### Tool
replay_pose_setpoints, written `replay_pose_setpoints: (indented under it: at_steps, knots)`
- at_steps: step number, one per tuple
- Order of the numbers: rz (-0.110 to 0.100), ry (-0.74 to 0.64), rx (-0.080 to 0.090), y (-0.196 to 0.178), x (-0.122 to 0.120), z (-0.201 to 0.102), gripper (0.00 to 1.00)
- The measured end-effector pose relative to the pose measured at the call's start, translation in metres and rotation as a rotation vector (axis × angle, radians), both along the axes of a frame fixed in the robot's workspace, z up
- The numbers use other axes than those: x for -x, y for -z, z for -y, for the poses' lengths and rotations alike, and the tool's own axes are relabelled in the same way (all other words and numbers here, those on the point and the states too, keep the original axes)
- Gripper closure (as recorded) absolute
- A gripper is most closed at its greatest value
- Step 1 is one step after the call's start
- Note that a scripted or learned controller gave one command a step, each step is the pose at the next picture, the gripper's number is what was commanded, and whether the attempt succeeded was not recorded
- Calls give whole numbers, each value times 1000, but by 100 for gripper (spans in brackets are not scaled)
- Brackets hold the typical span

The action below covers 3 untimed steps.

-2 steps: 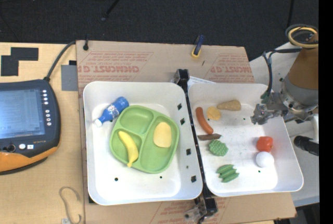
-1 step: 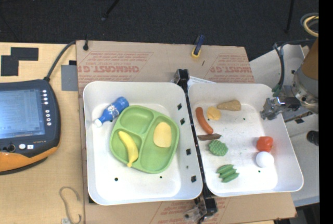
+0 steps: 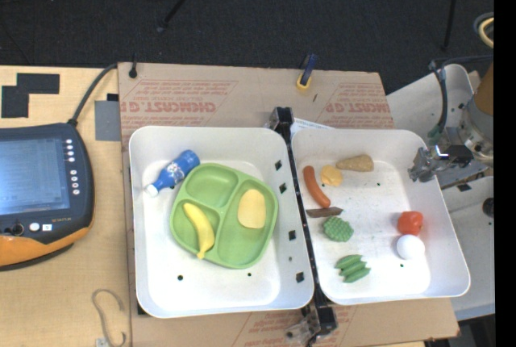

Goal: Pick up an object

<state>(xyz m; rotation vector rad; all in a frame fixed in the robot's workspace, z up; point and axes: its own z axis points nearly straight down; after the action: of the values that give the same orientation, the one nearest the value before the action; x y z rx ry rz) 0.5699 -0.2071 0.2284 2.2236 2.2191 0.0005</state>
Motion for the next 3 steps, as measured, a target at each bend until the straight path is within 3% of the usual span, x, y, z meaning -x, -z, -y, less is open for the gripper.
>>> replay_pose_setpoints:
  at_steps: [1, 3]
  knots:
    - [-5, -4, -3, 1, 19, -54, 100]
    - [-5, -7, -3, 14, 28, -154, 100]
